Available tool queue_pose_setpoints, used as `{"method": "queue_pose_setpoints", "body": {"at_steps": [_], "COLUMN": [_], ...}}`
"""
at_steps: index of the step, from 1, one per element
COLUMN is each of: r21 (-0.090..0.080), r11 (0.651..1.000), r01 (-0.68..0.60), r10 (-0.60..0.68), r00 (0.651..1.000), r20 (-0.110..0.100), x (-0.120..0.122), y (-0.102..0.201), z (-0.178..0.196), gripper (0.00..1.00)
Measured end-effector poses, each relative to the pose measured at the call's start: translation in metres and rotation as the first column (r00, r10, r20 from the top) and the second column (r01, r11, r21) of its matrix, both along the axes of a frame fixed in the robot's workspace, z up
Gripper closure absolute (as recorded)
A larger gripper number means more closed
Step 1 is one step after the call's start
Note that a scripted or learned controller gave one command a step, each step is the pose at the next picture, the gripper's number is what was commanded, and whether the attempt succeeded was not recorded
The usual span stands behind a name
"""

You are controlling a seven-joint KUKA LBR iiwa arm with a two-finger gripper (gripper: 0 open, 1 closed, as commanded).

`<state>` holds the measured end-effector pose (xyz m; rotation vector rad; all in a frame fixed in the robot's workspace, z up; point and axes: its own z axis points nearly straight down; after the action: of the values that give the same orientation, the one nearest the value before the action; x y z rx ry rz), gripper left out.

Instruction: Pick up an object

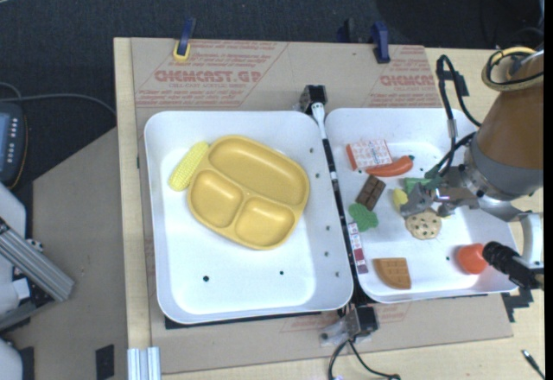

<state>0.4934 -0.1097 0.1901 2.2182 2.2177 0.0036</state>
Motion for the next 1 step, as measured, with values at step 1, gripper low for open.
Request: {"method": "queue_pose_setpoints", "body": {"at_steps": [1], "r21": [0.0], "r11": [1.0], "r01": [-0.001], "r10": [0.001], "r00": [1.0], "r20": [0.0], "x": [0.0009], "y": [-0.0001], "z": [0.0367], "gripper": [1.0]}}
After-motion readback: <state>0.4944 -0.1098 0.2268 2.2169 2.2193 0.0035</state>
